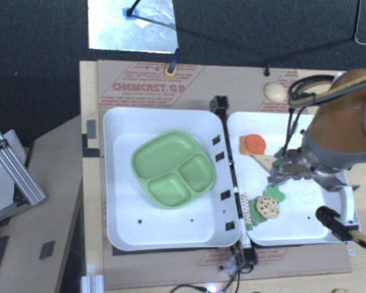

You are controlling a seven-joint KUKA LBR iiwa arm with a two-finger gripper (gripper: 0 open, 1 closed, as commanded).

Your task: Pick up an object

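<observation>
- Gripper (278, 171) is hanging low in the right-hand shallow white bin (305, 229), just above the green-edged piece with a tan speckled cookie on it (268, 206) (honestly can't tell the state of the gripping end from this angle, it's all dark metal).
- Orange round disc on a tan wooden paddle (254, 144) is sitting just up-left of the tool, so a sloppy descent is probably going to nudge it instead of catching anything.
- Cookie piece is lying close to the centre divider (232, 182), so it's risking getting shoved against that wall.
- Pale green three-compartment plate (172, 168) is sitting in the left white bin (119, 163), well apart.
</observation>
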